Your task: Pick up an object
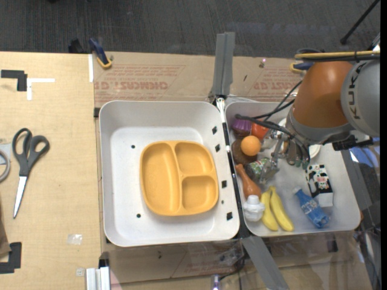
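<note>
Two bananas (277, 210), one orange ball (250, 145); claw (279, 156) state perhaps hidden, cannot tell.

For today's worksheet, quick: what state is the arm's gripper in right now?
Gripper: low in the right bin, among the toys beside the orange ball; open or shut cannot be told.

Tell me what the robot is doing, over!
Hand low in right bin, over the toy pile. Nothing seen held. Orange ball, bananas crowded beside it. Yellow tray alone in left bin.
</note>
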`<state>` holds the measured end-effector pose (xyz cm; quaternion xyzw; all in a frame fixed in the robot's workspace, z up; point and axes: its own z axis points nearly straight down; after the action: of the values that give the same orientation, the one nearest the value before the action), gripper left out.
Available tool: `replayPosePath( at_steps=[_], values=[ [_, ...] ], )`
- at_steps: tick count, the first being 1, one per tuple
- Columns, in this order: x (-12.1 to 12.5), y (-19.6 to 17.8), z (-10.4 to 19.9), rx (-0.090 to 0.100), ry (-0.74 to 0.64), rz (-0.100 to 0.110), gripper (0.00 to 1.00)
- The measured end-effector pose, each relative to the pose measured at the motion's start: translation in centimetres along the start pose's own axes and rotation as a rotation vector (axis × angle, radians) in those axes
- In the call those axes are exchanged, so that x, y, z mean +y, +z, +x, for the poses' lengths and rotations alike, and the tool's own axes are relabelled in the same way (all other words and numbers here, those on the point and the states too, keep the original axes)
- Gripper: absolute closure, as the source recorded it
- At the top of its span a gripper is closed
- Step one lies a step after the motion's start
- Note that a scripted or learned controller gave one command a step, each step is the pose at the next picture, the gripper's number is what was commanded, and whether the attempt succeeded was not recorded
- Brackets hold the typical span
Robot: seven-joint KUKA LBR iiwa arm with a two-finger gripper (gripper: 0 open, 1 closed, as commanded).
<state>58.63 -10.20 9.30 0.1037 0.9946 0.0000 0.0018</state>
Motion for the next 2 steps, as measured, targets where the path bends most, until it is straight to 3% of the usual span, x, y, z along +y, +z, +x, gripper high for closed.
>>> replayPosePath(
  at_steps=[1, 2],
  values=[
    [0.9, 0.1, -1.7, 0.003, 0.286, 0.002, 0.0],
    [-4.3, -0.1, -5.2, -0.002, 0.16, 0.0, 0.0]
  ],
)
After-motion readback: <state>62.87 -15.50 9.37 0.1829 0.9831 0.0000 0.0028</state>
